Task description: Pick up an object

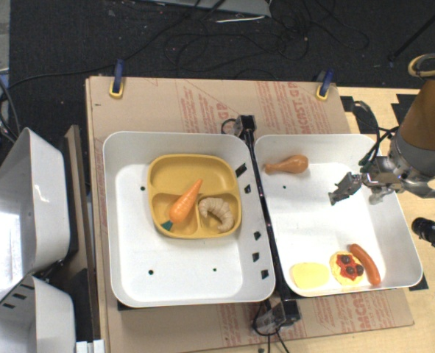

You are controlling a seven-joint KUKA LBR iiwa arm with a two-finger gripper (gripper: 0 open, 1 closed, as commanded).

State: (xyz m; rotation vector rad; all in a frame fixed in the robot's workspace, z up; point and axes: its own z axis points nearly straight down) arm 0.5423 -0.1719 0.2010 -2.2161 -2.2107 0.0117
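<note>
Hovering over the right bin (394,219), I am holding my tool (344,191) above bare white floor, toward the bin's upper right part. Whether its tips are apart or together I cannot tell from this slant; the dark end is too small and blurred. Nothing is showing between them, so I am judging that nothing is picked yet.

Everything is lying where it could be taken. The chicken drumstick (287,165) is resting near the bin's top edge, to the left of my tool and apart from it. The sausage (366,263), the small pizza (347,268) and the yellow disc (310,274) are sitting together along the bottom edge, the sausage touching the pizza.

In the left bin (129,271) the yellow divided plate (195,166) is carrying the carrot (185,201) and the shrimp (217,212), each in a lower compartment, the carrot reaching over the divider.

So the whole grasp is left: choosing a piece, descending, closing, lifting. The drumstick is looking nearest to me.
</note>
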